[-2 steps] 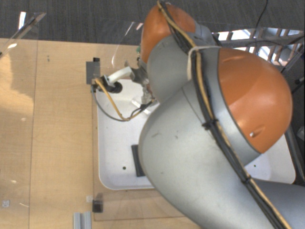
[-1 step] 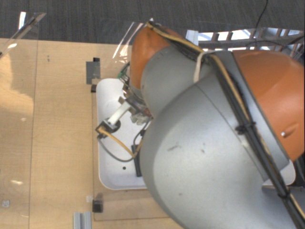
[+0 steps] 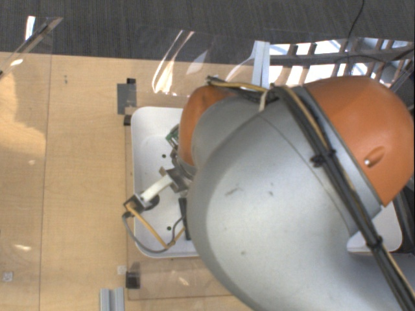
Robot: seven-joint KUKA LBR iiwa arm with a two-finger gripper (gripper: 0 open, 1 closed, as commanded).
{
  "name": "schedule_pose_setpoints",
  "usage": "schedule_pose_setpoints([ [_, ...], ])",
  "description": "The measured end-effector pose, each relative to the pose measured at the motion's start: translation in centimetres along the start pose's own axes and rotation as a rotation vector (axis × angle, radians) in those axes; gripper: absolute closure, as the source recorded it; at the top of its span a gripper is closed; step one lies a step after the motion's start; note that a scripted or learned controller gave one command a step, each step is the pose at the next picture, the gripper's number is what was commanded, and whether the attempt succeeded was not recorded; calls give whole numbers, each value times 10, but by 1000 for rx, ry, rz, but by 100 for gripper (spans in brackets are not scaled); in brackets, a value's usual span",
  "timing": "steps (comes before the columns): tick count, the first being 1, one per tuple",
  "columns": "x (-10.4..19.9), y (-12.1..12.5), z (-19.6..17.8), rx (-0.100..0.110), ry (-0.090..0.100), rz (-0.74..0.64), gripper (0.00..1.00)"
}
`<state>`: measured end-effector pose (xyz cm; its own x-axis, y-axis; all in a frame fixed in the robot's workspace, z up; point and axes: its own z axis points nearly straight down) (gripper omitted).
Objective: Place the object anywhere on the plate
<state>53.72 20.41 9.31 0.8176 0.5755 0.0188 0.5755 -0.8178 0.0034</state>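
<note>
Item: object for the plate, possibly the green sliver (image 3: 172,135) just beyond the gripper (image 3: 170,173) in the left bin (image 3: 146,125), beneath the grey arm (image 3: 272,199); weight, stiffness and hold-point unjudgeable — presume light, take across its middle; gripper's opening: cannot tell.

A robotics lab: wooden bench (image 3: 65,173), white bin (image 3: 146,131), clear guard panels (image 3: 175,63), big grey-and-orange arm (image 3: 292,199).
</note>
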Motion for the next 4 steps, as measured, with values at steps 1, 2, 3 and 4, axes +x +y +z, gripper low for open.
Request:
schedule_pose_setpoints([
  [1,0,-39,-63,7,-17,-342,100],
  [2,-49,-3,-8,4,5,-400,100],
  [3,-19,-53,-179,7,-15,-538,100],
  [4,10,-35,-312,5,-13,-552,100],
])
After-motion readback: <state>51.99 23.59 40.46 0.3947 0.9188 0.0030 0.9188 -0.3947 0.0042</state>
